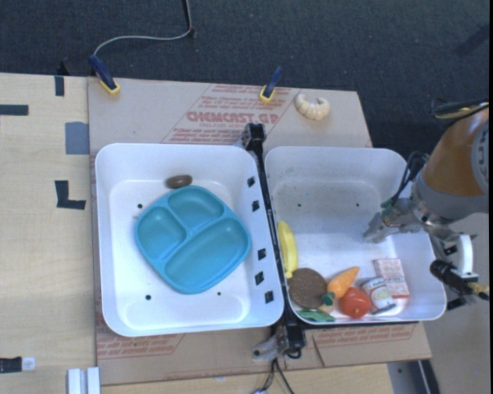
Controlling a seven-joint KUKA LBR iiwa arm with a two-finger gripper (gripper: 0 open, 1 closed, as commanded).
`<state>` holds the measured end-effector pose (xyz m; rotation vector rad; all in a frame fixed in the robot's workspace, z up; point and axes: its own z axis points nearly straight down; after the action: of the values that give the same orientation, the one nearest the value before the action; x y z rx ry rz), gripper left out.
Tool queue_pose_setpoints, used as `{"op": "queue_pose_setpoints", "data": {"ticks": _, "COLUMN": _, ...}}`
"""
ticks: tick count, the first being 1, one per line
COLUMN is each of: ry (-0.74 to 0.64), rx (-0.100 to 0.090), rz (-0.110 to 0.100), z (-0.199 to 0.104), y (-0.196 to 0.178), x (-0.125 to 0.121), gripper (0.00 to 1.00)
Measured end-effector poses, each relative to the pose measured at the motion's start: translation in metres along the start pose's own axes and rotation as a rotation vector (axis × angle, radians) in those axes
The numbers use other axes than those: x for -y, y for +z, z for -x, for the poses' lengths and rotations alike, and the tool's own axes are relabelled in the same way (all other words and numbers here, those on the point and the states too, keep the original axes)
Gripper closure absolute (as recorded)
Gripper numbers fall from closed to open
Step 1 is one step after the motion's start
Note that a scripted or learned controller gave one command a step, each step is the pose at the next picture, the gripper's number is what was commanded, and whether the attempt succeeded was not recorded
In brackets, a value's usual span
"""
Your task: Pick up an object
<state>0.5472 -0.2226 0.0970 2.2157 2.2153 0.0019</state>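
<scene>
The right bin [329, 167] holds a yellow banana [287, 247] against its left wall. Along its front lie a brown round patty [307, 286], an orange carrot [343, 281], a red tomato [355, 303], a small can [380, 293] and a pink-and-white box [390, 272]. My gripper [380, 226] hangs over the right half of this bin, just above and left of the box, with nothing visibly in it. The grey and orange arm [456, 167] comes in from the right.
The left bin [115, 220] contains a blue divided plate [193, 237] and a small brown object [179, 181] behind it. A cream toy [312, 105] lies on the cardboard behind the right bin, and yellow clamps [105, 76] hold the cardboard's back edge.
</scene>
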Motion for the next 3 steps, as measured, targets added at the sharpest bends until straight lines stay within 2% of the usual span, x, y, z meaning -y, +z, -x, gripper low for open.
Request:
{"op": "queue_pose_setpoints", "data": {"ticks": 1, "ry": 0.0, "rx": -0.001, "rz": -0.001, "z": 0.0, "y": 0.0, "x": 0.0, "gripper": 0.0}}
{"op": "queue_pose_setpoints", "data": {"ticks": 2, "ry": -0.001, "rx": -0.004, "rz": -0.005, "z": -0.002, "y": 0.01, "x": -0.026, "gripper": 0.0}}
{"op": "queue_pose_setpoints", "data": {"ticks": 3, "ry": -0.001, "rx": 0.001, "rz": 0.001, "z": -0.001, "y": 0.0, "x": -0.027, "gripper": 1.0}}
